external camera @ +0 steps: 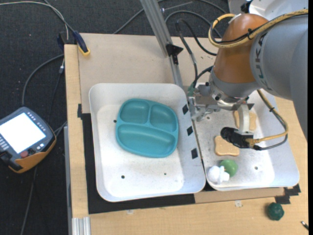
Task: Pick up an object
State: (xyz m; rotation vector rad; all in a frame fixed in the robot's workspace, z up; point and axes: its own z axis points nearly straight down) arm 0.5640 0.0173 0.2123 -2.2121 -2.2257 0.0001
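Teal divided plastic plate lying in left white bin; tan toast-shaped piece, green-white toy sitting lower right; gripper hovering mid-frame, cannot tell whether parted or closed

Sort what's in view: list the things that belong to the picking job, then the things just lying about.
Belongs to the job: hand, left bin with teal plate, right bin with tan slice and green-and-white toy.

Just lying about: green ball on the bench, blue clamp, screen pendant.
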